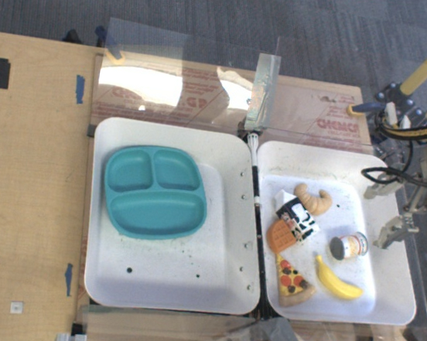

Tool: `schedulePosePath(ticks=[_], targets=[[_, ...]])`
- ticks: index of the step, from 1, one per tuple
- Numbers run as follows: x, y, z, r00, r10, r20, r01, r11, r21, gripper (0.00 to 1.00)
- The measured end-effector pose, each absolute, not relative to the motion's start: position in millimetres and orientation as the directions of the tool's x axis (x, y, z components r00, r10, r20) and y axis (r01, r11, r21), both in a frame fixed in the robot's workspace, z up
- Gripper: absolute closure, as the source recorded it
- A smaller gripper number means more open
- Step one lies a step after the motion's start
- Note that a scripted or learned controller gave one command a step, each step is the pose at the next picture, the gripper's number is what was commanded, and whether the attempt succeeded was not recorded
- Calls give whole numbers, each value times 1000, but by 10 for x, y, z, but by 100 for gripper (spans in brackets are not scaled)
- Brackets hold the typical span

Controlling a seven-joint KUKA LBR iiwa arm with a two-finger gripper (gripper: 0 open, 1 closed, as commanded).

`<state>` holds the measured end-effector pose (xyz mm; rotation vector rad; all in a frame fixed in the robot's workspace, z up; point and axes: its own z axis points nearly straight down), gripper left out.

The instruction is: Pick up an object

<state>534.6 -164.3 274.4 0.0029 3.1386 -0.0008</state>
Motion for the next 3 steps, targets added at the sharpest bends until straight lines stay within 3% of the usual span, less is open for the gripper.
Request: schedulePosePath(ticks=[1,2,3], targets=[[5652,-1441,968,-987,158,-9,158,987,-1,0],[5673,-1431,1080,-988,156,-16,156,988,-2,100],[5537,-613,1874,-813,583,-7,583,813,6,100]])
